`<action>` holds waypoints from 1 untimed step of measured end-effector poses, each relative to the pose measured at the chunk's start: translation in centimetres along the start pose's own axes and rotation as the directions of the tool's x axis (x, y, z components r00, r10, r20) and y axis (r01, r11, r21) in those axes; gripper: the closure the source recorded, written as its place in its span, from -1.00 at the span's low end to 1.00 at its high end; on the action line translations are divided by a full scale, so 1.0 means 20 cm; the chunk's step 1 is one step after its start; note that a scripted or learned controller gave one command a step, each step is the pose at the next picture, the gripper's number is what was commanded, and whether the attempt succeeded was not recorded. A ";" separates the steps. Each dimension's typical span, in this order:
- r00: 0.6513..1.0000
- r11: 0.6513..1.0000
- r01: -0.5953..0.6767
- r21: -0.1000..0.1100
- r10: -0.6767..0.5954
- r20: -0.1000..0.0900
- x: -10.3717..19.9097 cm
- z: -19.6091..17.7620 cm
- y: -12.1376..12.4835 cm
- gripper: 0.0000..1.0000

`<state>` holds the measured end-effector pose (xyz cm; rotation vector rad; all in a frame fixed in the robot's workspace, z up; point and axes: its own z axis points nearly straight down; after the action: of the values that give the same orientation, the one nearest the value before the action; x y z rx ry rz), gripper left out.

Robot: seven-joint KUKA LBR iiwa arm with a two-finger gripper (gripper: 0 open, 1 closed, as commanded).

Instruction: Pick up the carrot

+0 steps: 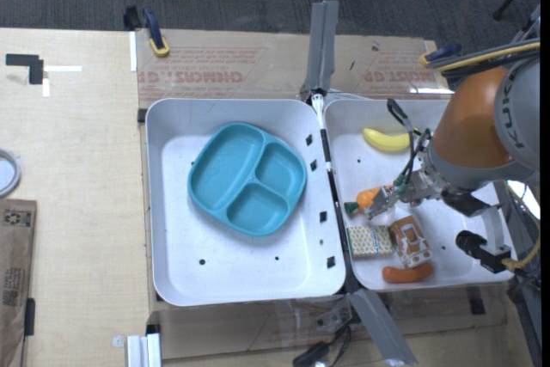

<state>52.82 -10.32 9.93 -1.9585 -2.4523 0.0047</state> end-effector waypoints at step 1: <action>0.979 0.979 -0.202 -0.003 0.202 0.001 -0.05 0.04 0.24 -1.00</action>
<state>57.79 -10.17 9.08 -2.1989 -2.2435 0.0028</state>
